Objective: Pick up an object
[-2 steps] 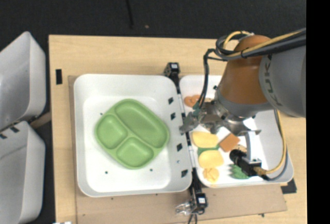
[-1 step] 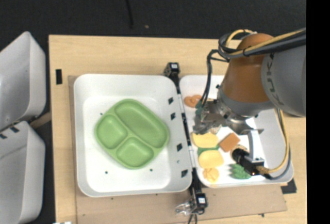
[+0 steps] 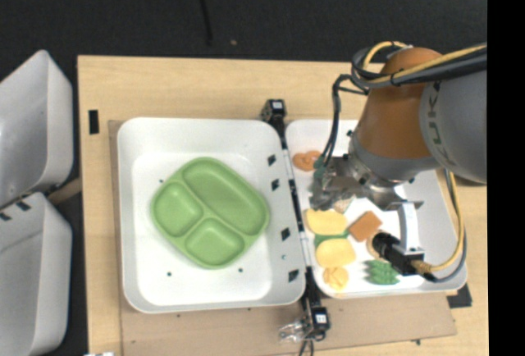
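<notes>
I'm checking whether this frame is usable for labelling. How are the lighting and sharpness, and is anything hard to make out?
Camera view: even, soft lighting, with faint shadows inside the left bin; the green divided plate is clear, slightly soft; the small items under the end effector blur together; the surroundings beyond the bench are dark.

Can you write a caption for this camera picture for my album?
Robot hand low over small toy foods in right white bin; green divided plate in left.
</notes>
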Robot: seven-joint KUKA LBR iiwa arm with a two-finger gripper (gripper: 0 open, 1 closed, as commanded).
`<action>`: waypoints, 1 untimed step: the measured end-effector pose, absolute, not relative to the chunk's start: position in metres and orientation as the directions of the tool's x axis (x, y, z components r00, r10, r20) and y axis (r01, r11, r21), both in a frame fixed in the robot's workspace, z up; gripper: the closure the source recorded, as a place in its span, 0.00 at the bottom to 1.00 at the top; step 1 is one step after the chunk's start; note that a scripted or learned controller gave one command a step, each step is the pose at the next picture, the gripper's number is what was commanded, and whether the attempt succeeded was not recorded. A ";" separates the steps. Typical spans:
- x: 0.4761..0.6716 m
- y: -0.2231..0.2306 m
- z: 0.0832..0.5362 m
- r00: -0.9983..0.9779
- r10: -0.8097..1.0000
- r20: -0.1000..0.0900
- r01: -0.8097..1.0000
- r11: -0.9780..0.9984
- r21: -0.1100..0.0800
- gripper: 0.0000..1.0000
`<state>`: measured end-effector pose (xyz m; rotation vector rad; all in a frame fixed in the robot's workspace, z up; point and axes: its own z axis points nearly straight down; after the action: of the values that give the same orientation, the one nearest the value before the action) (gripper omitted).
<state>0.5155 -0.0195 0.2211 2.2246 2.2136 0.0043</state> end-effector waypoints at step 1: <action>0.489 0.051 0.200 -0.008 1.000 0.002 1.000 0.008 -0.002 1.00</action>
<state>0.4888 0.0507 0.1996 2.2147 2.2319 0.0006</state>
